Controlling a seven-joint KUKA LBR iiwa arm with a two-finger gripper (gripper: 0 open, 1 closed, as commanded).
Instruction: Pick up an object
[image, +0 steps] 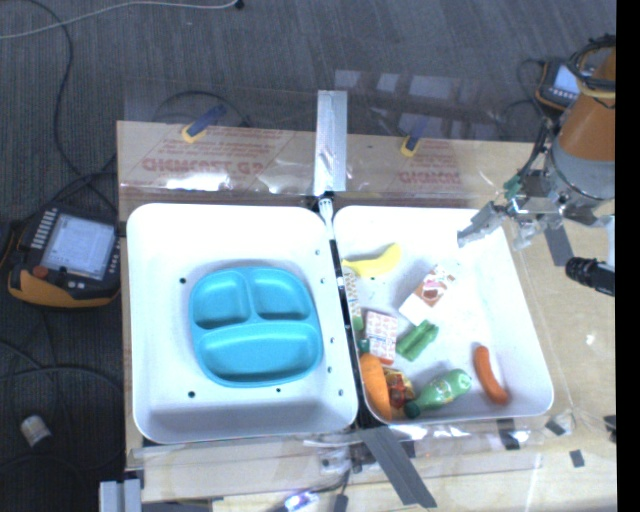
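Camera view shows the two-finger gripper (497, 222) with its fingers spread wide and holding nothing, poised above the upper right rim of the right shallow white bin (522, 330), where a yellow banana (374, 260), an orange-red sausage (489, 373) and a green bottle (440, 390) lie apart.
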